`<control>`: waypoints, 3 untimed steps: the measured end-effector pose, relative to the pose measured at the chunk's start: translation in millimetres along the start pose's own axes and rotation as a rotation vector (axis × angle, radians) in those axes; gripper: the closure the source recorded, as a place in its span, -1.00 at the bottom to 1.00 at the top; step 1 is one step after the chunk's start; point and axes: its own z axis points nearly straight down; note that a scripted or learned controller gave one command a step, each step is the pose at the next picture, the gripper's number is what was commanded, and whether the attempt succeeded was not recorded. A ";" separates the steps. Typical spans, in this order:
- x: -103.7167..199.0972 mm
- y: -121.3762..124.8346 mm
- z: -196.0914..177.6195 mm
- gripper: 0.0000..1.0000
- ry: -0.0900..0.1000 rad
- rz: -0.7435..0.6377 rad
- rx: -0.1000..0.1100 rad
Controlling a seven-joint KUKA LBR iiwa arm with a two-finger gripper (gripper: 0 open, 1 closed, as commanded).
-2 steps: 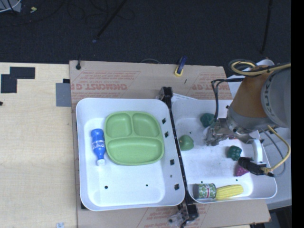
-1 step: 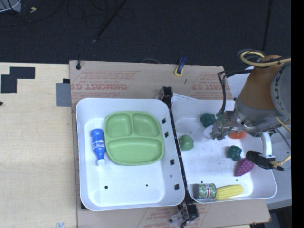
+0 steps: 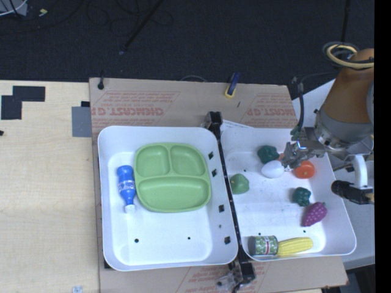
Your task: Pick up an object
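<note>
The gripper (image 3: pixel 293 156) is low in the right bin (image 3: pixel 342 240), and I cannot tell how it is set. Close below-left of it lies a white egg (image 3: pixel 272 170), smooth and oval. Just right of the egg is an orange-red round fruit (image 3: pixel 305 170), and above-left of the egg a dark green piece (image 3: pixel 266 153). A purple grape bunch (image 3: pixel 314 213) and a yellow corn cob (image 3: pixel 295 246) lie further below the egg.
</note>
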 end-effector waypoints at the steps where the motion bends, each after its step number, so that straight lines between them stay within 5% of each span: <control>1: -1.4 0.2 -21.4 1.00 0.001 0.000 0.002; 3: 105.3 33.8 -8.6 1.00 0.002 -0.005 0.004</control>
